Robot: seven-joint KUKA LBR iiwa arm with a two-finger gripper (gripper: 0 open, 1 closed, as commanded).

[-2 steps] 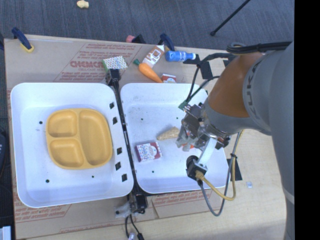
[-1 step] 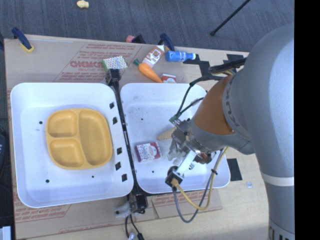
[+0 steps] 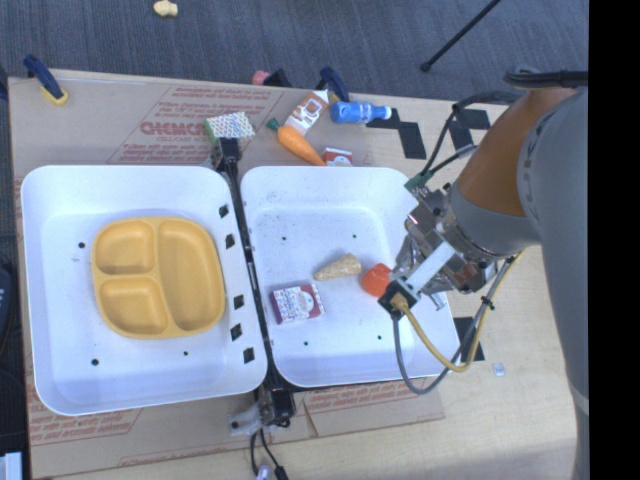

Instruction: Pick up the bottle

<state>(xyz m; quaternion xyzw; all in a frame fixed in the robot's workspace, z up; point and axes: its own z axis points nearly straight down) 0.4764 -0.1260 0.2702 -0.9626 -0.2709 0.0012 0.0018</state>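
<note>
A small orange-red thing [image 3: 375, 280] lies in the right bin [image 3: 300, 363], touching the left side of my gripper [image 3: 404, 268]. I cannot tell what it is or whether it is gripped. The gripper is low over the right part of that bin, and the arm's grey wrist hides its tip. Beyond the bins, on the cardboard at the back, lie a blue bottle [image 3: 352, 113] and a white bottle with an orange label [image 3: 306, 114], both on their sides.
In the right bin are a tan bread-like piece [image 3: 338, 266] and a small red and white packet [image 3: 297, 303]. A yellow divided plate [image 3: 157, 276] sits in the left bin [image 3: 50, 368]. A carrot [image 3: 298, 145] and a small red box [image 3: 338, 155] lie behind the right bin.
</note>
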